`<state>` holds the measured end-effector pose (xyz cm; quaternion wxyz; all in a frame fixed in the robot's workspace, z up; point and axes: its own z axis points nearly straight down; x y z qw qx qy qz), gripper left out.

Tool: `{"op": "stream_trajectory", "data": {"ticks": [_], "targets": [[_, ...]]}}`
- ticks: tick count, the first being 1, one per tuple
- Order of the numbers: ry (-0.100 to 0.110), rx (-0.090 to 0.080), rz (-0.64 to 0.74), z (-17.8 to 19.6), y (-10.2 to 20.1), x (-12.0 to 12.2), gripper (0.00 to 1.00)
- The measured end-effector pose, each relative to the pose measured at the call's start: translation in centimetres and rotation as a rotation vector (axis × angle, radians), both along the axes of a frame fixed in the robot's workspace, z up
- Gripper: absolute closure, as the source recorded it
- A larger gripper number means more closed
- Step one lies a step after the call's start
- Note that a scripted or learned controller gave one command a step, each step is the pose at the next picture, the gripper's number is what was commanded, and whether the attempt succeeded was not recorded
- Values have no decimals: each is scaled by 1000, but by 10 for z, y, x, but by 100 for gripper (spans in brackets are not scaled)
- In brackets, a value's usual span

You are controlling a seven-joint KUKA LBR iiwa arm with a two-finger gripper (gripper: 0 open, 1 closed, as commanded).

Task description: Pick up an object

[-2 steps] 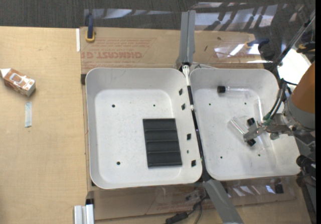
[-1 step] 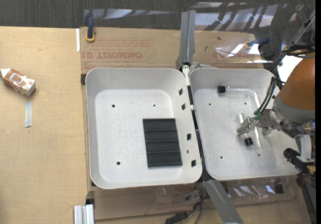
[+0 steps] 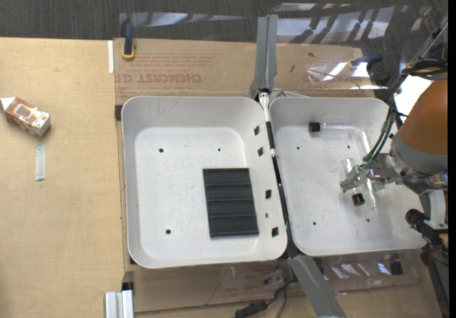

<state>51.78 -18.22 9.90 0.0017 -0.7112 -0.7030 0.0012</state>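
The counter (image 3: pixel 57 238) carries two white bins side by side. The left bin (image 3: pixel 142 167) holds a black ribbed block (image 3: pixel 230 202), lying flat with its long axis running twelve to six. In the right bin (image 3: pixel 313 231), a clear tube with a black cap (image 3: pixel 335 126) lies long axis three to nine, at about eleven o'clock from the gripper (image 3: pixel 356 185), near but apart. The tube is the nearer candidate. Whether the gripper is spread or closed cannot be told here.
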Motion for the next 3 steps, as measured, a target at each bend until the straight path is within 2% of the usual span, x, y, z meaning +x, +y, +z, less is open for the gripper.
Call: {"op": "stream_trajectory", "data": {"ticks": [1,2,3], "targets": [[-2,-1,-24,97,63,-7,100],[-1,-2,-8,115,126,25,100],[-2,-2,17,122,123,35,100]]}}
